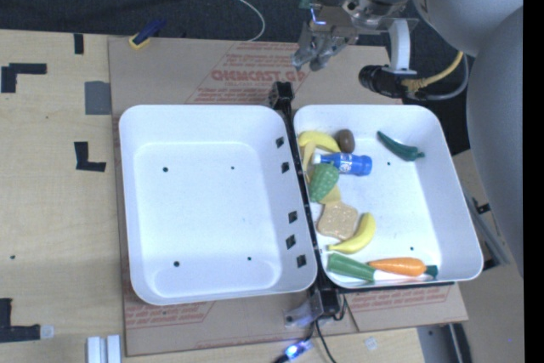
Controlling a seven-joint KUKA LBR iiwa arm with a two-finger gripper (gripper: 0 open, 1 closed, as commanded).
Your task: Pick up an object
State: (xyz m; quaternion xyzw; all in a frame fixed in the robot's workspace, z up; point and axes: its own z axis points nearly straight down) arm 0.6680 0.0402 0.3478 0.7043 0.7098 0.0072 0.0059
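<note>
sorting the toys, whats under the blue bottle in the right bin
The blue bottle lies partly over a yellow banana and touches the green piece. Whatever sits directly beneath it is covered.

Two shallow white bins sit side by side: the left bin (204, 276) in the lower left centre of the frame and the right bin (442, 183) in the lower right centre. In the right bin are two bananas, one (316, 140) near its upper left corner and one (359, 235) lower down, one carrot (398, 266), one blue bottle (347, 164), one brown oval piece (344, 139) and one tan bread slice (337, 220). There are also three green items: a dark pepper-like piece (399, 146) at upper right, a bumpy one (323, 181) by the divider and a long one (350, 268) at the bottom edge.
</note>
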